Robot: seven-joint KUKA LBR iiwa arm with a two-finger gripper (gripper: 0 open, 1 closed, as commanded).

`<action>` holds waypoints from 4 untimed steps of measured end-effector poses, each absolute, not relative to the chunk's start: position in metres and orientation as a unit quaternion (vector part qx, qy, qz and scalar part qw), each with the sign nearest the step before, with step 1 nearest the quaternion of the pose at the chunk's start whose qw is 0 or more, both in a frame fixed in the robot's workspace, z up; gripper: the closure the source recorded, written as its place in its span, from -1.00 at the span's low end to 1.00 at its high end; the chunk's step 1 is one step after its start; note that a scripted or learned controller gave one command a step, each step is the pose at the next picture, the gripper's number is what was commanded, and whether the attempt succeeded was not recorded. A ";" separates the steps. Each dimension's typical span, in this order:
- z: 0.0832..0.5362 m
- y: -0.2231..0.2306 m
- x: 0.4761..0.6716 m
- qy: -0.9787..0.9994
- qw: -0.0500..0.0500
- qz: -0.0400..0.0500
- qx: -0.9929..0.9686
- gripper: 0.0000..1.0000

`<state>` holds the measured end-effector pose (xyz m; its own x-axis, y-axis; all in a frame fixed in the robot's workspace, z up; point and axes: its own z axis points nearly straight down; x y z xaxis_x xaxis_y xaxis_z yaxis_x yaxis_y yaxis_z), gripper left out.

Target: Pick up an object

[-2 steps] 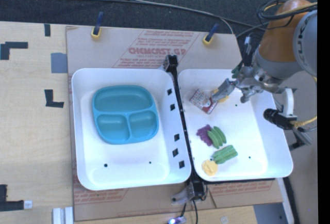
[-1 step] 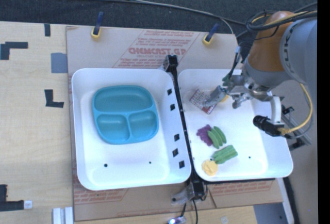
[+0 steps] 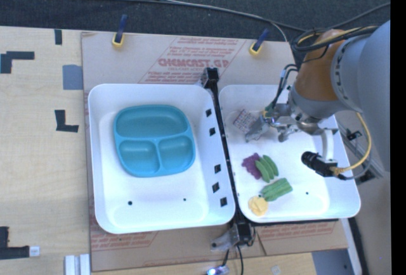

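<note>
So the gripper (image 3: pixel 266 126) is down in the right bin (image 3: pixel 339 204), up near its back half, and honestly I can't tell how it's set from this angle, it's just a grey metal blur under the wrist. It sits just beside a small hatched, pinkish-grey thing (image 3: pixel 242 118) that's too blurry to name. Can't tell if it's touching that or not.

Closer to the front of the same bin there's a little cluster of toy food: a purple grape bunch (image 3: pixel 252 165) touching a green ridged veggie piece (image 3: pixel 268 168), then another green ridged piece (image 3: pixel 276 189) lying just below, and a small yellow chunk (image 3: pixel 258 206) touching its left end. All of those are lying on the bin floor, apart from the gripper. Nothing sits between the gripper and them.

The left bin (image 3: pixel 101 204) holds a teal divided plate (image 3: pixel 154 139) with three compartments, lying flat toward the back.

A black divider strip (image 3: pixel 219 140) runs between the two bins. A black cable connector (image 3: pixel 317 163) hangs off the arm over the right bin's right side.

The bins sit on a cardboard sheet (image 3: pixel 177 61) held by two yellow clamps (image 3: pixel 118 39). Red printing on it reads something like "CHEMCAST GP", the smaller lines are unreadable.
</note>
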<state>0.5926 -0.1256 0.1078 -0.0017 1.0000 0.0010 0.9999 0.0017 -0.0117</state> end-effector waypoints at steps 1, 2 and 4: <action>0.117 -0.125 0.594 -0.709 0.005 0.004 -0.706 1.00; 0.156 -0.128 0.591 -0.708 0.001 0.001 -0.707 1.00; 0.246 -0.128 0.589 -0.708 0.000 0.000 -0.706 1.00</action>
